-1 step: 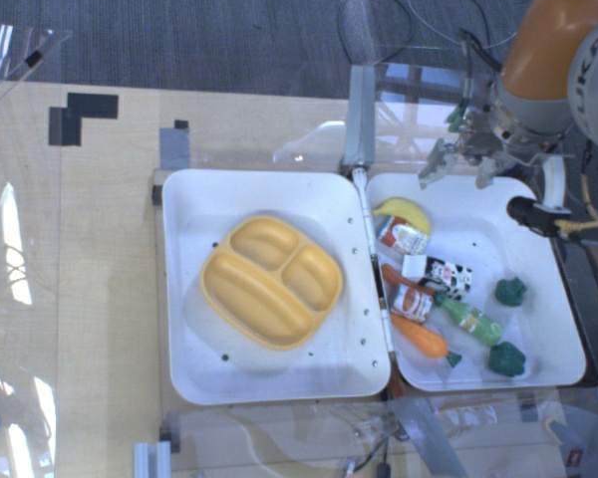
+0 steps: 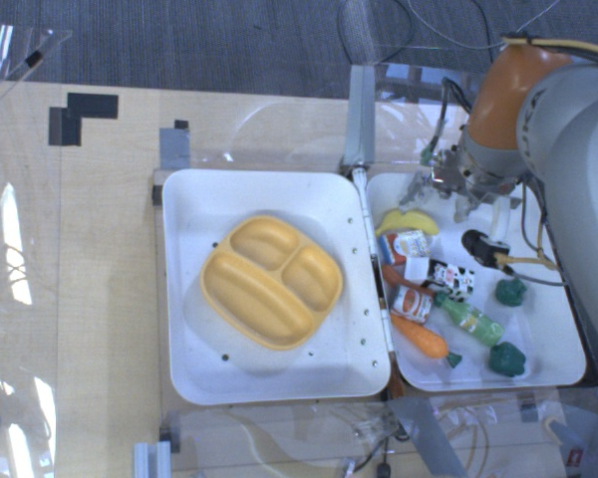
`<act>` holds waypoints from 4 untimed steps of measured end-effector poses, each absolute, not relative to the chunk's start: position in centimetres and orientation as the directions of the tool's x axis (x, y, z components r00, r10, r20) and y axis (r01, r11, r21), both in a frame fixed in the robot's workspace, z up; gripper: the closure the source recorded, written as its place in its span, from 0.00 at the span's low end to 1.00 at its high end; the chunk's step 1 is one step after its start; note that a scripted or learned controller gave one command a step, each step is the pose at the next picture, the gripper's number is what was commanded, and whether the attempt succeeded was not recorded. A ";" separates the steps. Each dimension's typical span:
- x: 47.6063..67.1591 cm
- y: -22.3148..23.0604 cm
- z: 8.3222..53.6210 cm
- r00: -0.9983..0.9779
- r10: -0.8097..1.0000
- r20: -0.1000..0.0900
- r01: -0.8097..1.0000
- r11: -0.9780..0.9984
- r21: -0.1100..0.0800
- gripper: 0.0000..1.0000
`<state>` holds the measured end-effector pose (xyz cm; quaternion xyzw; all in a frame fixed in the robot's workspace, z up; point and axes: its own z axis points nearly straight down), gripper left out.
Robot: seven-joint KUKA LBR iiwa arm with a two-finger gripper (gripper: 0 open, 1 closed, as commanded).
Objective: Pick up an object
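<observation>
Camera view, tool (image 2: 447,189) over right bin (image 2: 548,337), grip state unclear, carton (image 2: 409,250) label unreadable.

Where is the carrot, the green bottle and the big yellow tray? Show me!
carrot (image 2: 420,338), camera view, middle of its orange body
green bottle (image 2: 470,320), camera view, middle of its body
yellow tray (image 2: 270,281), camera view, ridge between its compartments
</observation>
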<state>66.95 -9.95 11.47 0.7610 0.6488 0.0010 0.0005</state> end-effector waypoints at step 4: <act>63.4 -10.2 10.0 -0.206 0.978 -0.011 0.978 0.206 0.036 0.00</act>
